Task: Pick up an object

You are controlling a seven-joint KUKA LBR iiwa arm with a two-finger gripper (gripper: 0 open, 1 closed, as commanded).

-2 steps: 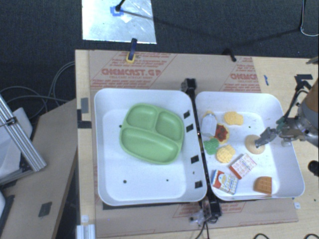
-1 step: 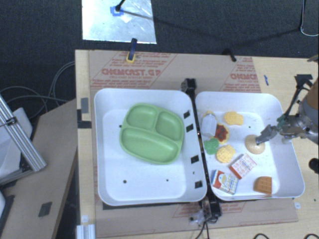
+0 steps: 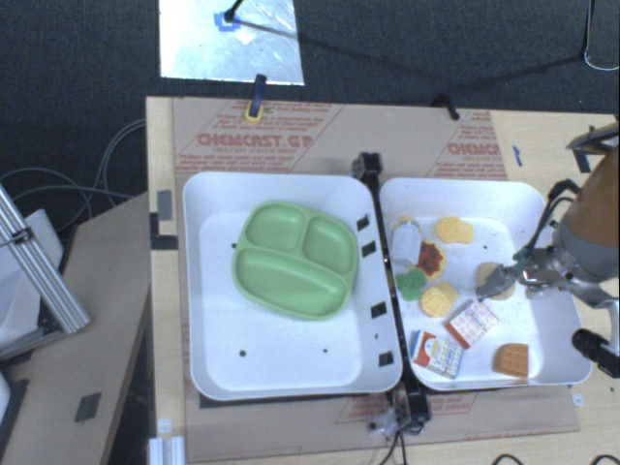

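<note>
The right white bin [image 3: 528, 204] holds several small items. A yellow biscuit [image 3: 451, 230] lies at the back, with a white piece [image 3: 405, 235], a red piece [image 3: 429, 257] and a green piece [image 3: 411, 284] along the left wall. Nearer the front are a yellow waffle [image 3: 438, 299], a red-and-white packet [image 3: 472, 323], a blue-and-white box [image 3: 438, 354] and an orange toast piece [image 3: 511, 359]. My gripper [image 3: 498, 281] hangs low over the bin's middle, just above and right of the packet. A tan piece [image 3: 485, 273] lies right at its tip.
The left white bin [image 3: 213, 356] carries a green divided tray [image 3: 295, 260]. A black divider with clips [image 3: 380, 260] runs between the bins. The arm's grey body [image 3: 586, 250] covers the right bin's right side.
</note>
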